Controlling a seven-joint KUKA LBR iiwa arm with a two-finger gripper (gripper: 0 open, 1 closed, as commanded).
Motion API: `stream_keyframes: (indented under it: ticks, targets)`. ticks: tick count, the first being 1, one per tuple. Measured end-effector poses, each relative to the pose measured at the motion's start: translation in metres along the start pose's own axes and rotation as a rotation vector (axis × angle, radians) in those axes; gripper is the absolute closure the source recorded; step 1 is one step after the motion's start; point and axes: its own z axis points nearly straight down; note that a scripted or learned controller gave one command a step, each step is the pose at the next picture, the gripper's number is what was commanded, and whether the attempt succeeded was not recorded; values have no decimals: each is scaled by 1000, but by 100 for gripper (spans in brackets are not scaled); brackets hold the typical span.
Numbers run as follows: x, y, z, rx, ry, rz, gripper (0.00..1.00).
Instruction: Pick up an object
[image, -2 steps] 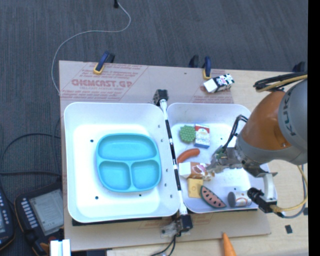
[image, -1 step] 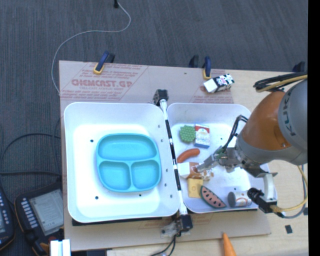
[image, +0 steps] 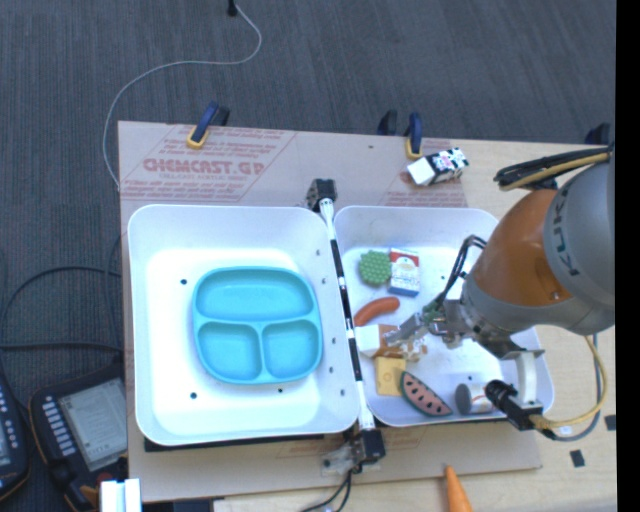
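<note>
The tool hangs low in the right bin, beside the sausage. Its opening cannot be told. A blue tray sits in the left bin.

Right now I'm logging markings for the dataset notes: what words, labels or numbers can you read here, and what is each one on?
"CHEMCAST GP", red print, repeated and partly faded, on the brown board under the bins.
Small red and white box in the right bin: print too small to read.
Black and white item on the board's far edge: markings too blurred to read.
Handheld pendant at lower left: screen unreadable.
</note>
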Motion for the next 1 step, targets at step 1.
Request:
stream_keyframes:
  ticks: [1]
  targets:
    - [1,3,-13,-8,0,-2,100]
